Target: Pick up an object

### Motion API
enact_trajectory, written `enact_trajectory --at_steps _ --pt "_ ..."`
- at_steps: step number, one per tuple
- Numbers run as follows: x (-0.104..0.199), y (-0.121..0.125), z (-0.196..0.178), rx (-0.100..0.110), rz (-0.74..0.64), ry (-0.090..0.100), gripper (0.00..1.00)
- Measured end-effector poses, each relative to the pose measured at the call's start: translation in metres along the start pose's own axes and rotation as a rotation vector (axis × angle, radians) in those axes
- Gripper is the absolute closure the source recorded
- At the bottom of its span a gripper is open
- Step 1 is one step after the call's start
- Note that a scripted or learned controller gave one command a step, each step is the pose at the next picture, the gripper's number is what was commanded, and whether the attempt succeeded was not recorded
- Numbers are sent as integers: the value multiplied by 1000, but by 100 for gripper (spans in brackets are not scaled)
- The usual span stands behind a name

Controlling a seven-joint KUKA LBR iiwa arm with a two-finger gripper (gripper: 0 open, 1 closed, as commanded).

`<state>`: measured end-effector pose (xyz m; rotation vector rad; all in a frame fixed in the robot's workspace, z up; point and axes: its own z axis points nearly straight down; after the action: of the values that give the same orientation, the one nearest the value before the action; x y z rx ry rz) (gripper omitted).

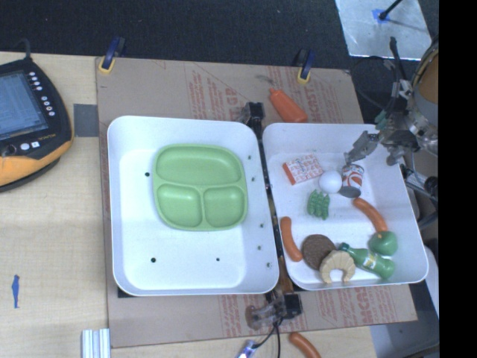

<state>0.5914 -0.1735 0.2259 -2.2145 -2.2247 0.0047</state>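
Nearest the camera, an orange sausage-like piece (304, 343) lies on the cardboard sheet (186, 88) below the bins, next to a black clamp (277, 306). Left bin (127, 259) holds a green divided plate (200, 186), upright, roughly centered toward the far half. Right bin (417, 263) holds the clutter: at its near edge a tan bread-like ring (337, 266) touching a dark brown round patty (317, 249), a green bottle-shaped toy (371, 260) just beside them, an orange sausage (291, 239) along the left wall. Mid bin: small green block (319, 204), orange hotdog piece (370, 214), white ball (329, 181) touching a red-and-white can (352, 177), red-patterned card (302, 169) to the left. Pincer (363, 147) sits over the right bin's far right part, just above the can, fingers look spread apart, nothing between them. Beyond the bins, an orange carrot-like toy (286, 106) rests on the cardboard, two blue-yellow clips (112, 53) at the sheet's far edge. A teach pendant (30, 121) lies on the table (45, 274) at far left.
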Motion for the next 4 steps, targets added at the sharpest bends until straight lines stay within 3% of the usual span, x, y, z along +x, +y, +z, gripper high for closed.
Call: enact_trajectory --at_steps 1,2,3,4 --pt "60 18 135 2 -2 0 0" --pt "38 -50 135 0 -1 -1 0" --pt "37 -50 124 1 -7 -3 100" --pt "37 -50 124 1 -6 -3 0"
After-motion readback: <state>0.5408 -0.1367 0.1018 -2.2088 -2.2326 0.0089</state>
